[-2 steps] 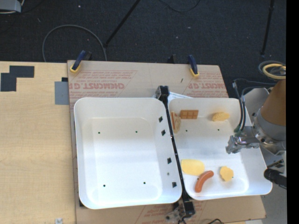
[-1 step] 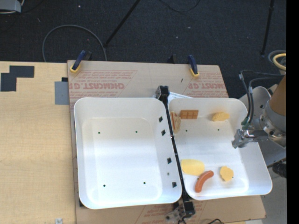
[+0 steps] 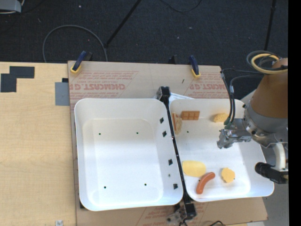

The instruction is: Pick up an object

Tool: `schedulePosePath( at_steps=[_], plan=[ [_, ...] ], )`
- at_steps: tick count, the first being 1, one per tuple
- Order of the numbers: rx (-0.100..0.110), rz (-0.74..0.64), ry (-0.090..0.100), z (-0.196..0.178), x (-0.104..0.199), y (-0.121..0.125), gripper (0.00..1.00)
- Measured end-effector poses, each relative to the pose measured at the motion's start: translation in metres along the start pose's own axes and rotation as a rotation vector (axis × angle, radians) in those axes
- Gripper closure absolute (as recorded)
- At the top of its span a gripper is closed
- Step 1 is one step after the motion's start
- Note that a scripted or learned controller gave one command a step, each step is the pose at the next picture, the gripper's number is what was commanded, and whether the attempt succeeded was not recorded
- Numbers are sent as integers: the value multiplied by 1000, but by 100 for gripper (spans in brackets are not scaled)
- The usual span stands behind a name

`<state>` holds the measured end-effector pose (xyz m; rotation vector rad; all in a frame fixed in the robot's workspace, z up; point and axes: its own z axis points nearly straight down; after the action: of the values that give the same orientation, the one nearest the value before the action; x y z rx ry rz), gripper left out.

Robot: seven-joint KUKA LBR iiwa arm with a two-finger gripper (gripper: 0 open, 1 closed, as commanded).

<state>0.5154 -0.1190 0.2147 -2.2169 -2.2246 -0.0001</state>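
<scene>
My gripper [image 3: 227, 139] hangs over the right part of the right bin [image 3: 263, 190], with the grey arm and its orange band behind it at the right edge. Nothing shows in its grasp. Below it lie a yellow oval piece [image 3: 194, 168], a red-orange sausage [image 3: 205, 182] and a small yellow-orange chunk [image 3: 227, 175]. Toward the back of the bin sit a brown waffle-like block [image 3: 190, 115], a second brown piece [image 3: 177, 123] leaning at the divider, and a small yellow lump [image 3: 219, 118] just up-left of the gripper.
The left bin [image 3: 84, 126] stands beside the right one, joined along a black clipped divider [image 3: 169, 145]. Both rest on a cardboard sheet [image 3: 127, 81] held by two clamps at the back. A black cable [image 3: 230, 98] runs down to the wrist.
</scene>
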Motion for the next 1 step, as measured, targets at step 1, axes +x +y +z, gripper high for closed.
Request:
schedulePosePath(
  at_steps=[1],
  plan=[
    [-1, 0, 0, -12, 52, 15, 100]
  ],
)
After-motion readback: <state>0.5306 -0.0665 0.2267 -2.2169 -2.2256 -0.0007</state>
